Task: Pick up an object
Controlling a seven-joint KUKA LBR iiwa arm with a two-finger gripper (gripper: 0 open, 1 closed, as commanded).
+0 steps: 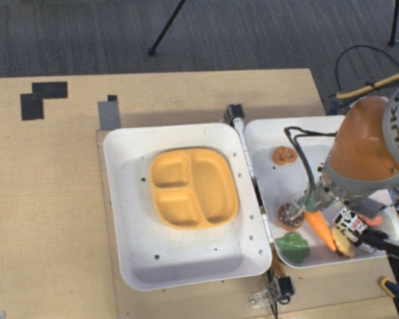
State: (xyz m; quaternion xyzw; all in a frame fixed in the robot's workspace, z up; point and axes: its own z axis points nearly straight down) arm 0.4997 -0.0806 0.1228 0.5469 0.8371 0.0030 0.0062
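Observation:
The right bin (309, 142) holds several small items: a brown cookie (284, 156) at the back, a dark round donut (287, 216), an orange carrot (320, 227), a green leafy piece (293, 247) at the front, and a tan piece (344, 245) beside a black-and-white item (351, 222). My gripper (307, 204) hangs low over the bin, just right of the donut and right above the carrot's upper end. The grey and orange wrist covers the bin's right half. I see nothing clearly lifted.
The left bin (130, 196) carries a yellow divided plate (191, 188) in its middle. A ridge (252, 185) separates the two bins. A black cable (302, 139) loops over the right bin's back. Wooden bench lies to the left.

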